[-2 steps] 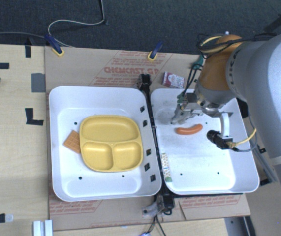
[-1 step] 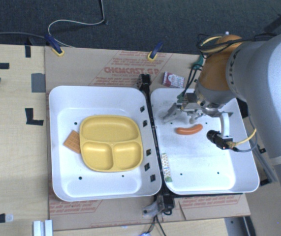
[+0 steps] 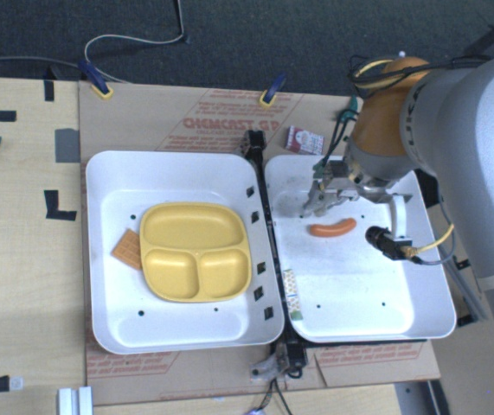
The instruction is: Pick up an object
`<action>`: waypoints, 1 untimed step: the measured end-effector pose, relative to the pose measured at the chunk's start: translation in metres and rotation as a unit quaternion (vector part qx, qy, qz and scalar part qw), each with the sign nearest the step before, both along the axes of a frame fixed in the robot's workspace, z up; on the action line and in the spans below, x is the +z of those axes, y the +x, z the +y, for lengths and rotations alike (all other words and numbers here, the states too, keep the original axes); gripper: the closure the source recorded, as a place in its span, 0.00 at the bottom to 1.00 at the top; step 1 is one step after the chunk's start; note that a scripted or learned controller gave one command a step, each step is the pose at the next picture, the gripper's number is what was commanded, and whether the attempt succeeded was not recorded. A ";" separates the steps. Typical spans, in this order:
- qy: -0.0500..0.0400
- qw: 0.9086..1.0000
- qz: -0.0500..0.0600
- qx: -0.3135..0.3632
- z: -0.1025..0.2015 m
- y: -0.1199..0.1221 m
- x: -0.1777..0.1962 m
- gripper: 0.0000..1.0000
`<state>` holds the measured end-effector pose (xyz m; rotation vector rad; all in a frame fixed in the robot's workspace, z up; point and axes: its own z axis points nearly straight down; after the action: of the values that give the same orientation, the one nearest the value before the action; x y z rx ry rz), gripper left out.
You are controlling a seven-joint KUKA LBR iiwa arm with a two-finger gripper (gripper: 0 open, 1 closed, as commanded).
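An orange sausage-shaped toy (image 3: 331, 227) lies in the right bin (image 3: 359, 305), near its upper middle. My gripper (image 3: 316, 204) reaches in from the right and hangs just above and left of the sausage, its fingers pointing down toward the bin floor. Nothing shows between the fingers. In the left bin (image 3: 117, 318) sits a yellow divided plate (image 3: 196, 251) with a tan cracker-like piece (image 3: 128, 249) tucked under its left edge.
A small red and white packet (image 3: 302, 140) lies on the cardboard behind the right bin. Black clips (image 3: 260, 232) run along the seam between the bins. Cables and blue-yellow clamps lie at the back edge.
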<state>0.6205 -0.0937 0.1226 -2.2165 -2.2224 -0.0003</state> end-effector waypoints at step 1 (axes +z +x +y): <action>0.000 1.000 0.000 0.000 0.000 0.000 0.000 0.00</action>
<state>0.6205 -0.0938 0.1226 -2.2167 -2.2226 -0.0004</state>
